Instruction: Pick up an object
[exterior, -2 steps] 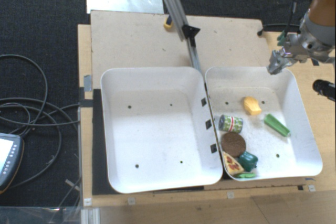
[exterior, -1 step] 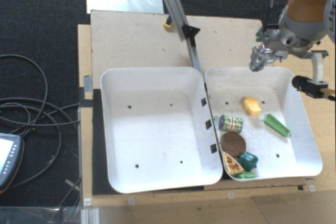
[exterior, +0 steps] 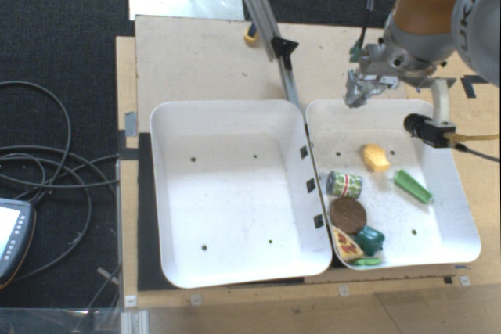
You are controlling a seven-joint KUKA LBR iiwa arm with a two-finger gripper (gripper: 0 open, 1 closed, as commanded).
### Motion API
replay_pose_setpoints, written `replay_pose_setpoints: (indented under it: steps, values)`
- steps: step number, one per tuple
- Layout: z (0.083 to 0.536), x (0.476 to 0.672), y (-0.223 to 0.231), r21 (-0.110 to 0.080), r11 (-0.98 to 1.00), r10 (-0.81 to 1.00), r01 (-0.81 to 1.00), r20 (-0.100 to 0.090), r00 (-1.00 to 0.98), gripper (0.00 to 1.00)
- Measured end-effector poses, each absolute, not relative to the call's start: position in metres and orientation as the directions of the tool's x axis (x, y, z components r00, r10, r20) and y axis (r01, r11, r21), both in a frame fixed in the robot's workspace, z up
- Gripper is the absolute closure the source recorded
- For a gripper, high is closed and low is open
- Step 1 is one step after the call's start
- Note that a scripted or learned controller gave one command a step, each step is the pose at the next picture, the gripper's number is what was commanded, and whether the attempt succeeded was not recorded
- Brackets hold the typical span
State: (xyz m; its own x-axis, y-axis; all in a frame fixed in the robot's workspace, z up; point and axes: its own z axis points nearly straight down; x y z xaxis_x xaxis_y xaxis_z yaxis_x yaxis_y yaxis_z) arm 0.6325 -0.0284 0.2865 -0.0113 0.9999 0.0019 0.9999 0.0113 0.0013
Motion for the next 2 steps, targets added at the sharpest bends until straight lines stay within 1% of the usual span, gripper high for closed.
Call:
replay_pose_setpoints:
  steps: [1,2]
  values:
    - [0.272,0.631,0.018,0.0,0.011,1.0,1.0,0.002,-0.011,1.0]
    - [0.253,0.644,0.066,0.001,0.01,1.0,1.0,0.002,-0.01,1.0]
